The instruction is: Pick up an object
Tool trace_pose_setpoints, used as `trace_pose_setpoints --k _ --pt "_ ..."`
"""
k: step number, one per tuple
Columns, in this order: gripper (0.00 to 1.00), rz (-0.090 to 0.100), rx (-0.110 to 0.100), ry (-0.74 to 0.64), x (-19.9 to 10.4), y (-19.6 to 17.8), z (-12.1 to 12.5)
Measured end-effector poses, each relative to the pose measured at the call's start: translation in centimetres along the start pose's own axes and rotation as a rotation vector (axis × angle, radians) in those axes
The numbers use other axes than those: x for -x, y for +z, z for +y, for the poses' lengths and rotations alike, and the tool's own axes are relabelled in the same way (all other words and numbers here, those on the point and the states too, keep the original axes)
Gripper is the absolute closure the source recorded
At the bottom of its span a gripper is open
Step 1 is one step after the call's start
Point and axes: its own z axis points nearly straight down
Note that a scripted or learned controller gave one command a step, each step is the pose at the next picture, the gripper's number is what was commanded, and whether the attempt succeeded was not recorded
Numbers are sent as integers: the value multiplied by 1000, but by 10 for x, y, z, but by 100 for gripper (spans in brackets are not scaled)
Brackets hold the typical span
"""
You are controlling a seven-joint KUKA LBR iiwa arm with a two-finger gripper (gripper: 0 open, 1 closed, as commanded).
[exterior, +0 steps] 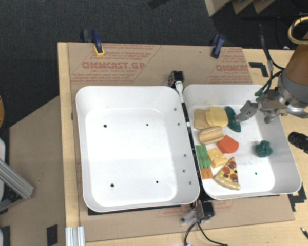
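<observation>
Right now your hand [245, 111] sits low over the right bin [277, 183], near its upper middle, at the end of the grey arm [297, 81] reaching in from the right. You can make out a grey finger [248, 108] angled down and to the left, its tip touching or just beside a dark green toy [232, 120] that lies against the yellow cheese-like block [216, 116]. How far the hand is parted you cannot tell from this angle, nor whether anything sits between its fingers. Left of that cluster you have two tan bread pieces [205, 127], then an orange-red wedge [228, 144], a green strip [203, 156], a yellow cube [216, 157] and a pizza slice [229, 175] toward the near wall. A second green lump [264, 148] lies apart, further right. The left bin [87, 137] stands beside it on the desk [72, 65].
</observation>
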Motion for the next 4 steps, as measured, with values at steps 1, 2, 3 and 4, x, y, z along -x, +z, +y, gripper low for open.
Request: trace_pose_setpoints --k 1,2,3,4 --pt "0 0 11 -8 -60 118 99" --pt "100 -1 14 -2 -56 99 98" --pt "0 -1 12 -2 -56 100 97" --pt "100 -2 16 -3 -56 89 98"
